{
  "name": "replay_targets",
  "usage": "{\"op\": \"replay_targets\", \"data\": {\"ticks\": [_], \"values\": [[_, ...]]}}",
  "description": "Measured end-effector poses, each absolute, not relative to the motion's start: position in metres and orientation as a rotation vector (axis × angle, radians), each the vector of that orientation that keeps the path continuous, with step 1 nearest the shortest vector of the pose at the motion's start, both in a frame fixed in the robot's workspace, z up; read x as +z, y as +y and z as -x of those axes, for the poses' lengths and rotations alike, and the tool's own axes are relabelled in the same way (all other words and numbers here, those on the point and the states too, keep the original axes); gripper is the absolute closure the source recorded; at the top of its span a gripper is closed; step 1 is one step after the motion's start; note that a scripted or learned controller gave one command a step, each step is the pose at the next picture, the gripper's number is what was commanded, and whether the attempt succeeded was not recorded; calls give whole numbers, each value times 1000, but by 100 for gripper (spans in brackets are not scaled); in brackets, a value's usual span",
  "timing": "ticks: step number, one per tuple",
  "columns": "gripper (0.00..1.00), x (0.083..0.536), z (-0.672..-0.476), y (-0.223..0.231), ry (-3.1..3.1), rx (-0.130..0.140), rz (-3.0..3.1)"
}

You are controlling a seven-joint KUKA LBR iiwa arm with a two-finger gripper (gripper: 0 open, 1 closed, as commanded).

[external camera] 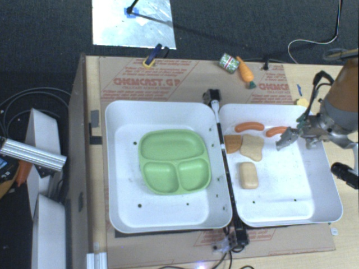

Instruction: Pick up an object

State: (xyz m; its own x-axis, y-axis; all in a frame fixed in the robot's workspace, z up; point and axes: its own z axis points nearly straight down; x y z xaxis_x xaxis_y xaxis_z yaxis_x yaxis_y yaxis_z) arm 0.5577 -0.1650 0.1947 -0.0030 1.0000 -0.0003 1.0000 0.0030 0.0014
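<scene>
We see the gripper (pixel 287 139) hanging over the right bin (pixel 320 206), just beside the red sausage (pixel 276 131) near the far wall; whether its fingers are apart or together we cannot tell, and nothing shows between them. A second sausage (pixel 249 127) lies to the left, with a tan bread slice (pixel 252 147), a brown piece (pixel 232 144) touching it, and a pale bread roll (pixel 249 175) nearer us. The left bin (pixel 120 150) bears a green divided plate (pixel 174 161).
</scene>
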Motion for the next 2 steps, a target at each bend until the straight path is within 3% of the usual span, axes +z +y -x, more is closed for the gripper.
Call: {"op": "replay_targets", "data": {"ticks": [1, 2], "values": [[0, 128, -574, -114, 2226, 0, -2218], [0, 84, -540, -91, 2223, 1, -2219]]}}
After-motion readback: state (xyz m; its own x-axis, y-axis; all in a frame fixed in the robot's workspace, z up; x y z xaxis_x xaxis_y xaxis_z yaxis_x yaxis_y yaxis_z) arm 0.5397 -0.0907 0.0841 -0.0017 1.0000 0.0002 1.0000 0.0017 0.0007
